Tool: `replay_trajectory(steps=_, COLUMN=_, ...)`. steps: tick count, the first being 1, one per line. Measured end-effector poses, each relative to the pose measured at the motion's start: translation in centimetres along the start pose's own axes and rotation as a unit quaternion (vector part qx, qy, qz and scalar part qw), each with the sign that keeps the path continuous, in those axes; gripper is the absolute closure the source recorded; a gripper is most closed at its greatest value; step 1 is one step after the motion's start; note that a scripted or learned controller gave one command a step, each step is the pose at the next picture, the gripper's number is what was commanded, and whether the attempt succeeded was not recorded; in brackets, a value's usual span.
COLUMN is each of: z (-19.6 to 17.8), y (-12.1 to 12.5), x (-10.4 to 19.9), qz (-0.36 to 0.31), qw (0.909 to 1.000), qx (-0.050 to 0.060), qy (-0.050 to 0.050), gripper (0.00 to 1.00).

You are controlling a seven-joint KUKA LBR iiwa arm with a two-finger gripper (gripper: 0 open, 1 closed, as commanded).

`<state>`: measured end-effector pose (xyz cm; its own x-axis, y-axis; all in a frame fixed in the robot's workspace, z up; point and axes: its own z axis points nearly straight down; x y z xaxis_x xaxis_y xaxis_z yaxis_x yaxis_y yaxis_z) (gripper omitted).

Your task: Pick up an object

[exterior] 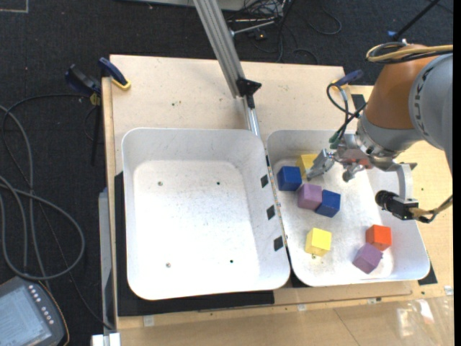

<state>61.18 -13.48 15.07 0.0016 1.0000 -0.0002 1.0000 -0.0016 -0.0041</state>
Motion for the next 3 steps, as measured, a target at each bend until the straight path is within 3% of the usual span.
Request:
replay_trajectory(steps=1, z=3.7, y=0.1, x=-0.1, qz=0.0, qw=1.0, qx=-0.004, qy=-0.001, gripper=0.0)
replay_trajectory(steps=2, z=2.9, y=0.1, x=0.0, qz=0.0, qw=1.0, qx=-0.004, qy=0.0, gripper=1.0)
replay_trajectory(steps=3, z=-3.4, y=0.8, x=-0.2, qz=-0.002, qw=1.0, qx=-0.006, qy=-0.001, gripper=1.0)
